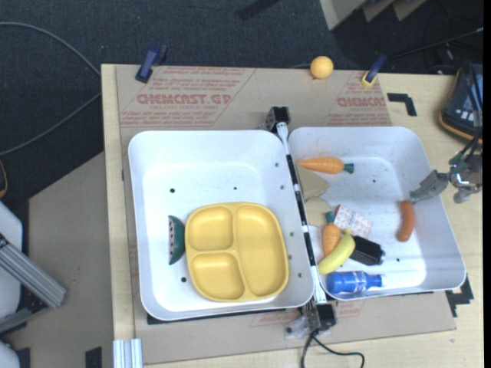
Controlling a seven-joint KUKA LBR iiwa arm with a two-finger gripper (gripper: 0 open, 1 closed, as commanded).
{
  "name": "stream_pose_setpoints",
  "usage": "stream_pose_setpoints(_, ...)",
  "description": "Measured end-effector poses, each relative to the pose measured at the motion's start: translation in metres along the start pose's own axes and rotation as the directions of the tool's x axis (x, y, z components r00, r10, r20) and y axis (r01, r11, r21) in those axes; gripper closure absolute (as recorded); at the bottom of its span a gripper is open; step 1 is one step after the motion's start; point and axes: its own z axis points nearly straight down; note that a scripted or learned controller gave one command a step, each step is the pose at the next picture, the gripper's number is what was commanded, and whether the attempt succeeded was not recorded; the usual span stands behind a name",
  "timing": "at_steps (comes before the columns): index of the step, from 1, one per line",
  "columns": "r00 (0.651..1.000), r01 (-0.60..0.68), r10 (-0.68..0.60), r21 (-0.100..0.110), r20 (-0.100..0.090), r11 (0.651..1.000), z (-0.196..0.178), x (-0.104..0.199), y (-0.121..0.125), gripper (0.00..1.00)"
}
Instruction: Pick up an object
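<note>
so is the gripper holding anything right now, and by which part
Nothing is held. The gripper sits at the right rim of the right bin, with nothing between its jaws. The nearest thing, a sausage, lies loose on the bin floor, apart from it.

The end effector is cut off by the picture's right edge, so its finger state cannot be read. Far to its left, a watermelon slice lies partly hidden under the yellow tray. Nearer, lower left, a small packet's print is too small to read.

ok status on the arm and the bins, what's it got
Gripper at right bin's right rim, nothing visibly held. Nearest: sausage, lying free. Carrot, banana, blue bottle untouched. Yellow tray in left bin.
</note>
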Motion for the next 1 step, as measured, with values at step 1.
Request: stream_pose_setpoints(1, 1.0, 0.002, -0.002, 0.001, -0.002, 1.0, 0.1378, 0.0102, 0.0013, 0.0)
